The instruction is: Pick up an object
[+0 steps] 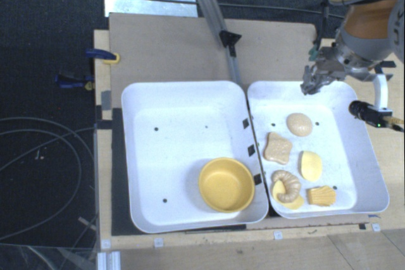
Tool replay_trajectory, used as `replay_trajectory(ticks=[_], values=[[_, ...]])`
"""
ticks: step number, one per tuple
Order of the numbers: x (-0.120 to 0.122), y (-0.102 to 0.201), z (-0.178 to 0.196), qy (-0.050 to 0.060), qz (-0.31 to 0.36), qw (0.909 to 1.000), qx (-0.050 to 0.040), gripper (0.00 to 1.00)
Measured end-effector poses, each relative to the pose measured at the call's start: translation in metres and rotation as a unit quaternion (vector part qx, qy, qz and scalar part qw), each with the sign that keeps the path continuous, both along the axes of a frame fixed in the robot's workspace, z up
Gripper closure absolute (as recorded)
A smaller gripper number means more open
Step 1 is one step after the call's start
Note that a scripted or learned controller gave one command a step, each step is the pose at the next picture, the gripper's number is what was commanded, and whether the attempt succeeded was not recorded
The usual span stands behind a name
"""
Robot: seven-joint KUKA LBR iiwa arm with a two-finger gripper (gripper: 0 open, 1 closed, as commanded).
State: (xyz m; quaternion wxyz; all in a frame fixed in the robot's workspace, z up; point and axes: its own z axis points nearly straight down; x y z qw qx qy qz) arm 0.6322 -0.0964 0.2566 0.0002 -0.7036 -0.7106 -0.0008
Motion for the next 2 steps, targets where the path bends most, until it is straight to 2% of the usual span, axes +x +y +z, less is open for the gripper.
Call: replay_trajectory(ticks=[1,2], values=[[0.005,0.045,-0.012,0.0,0.0,1.0,-0.0001,1.0],[0.012,0.108,-0.018,-0.001,0.0,1.0,0.0,1.0]])
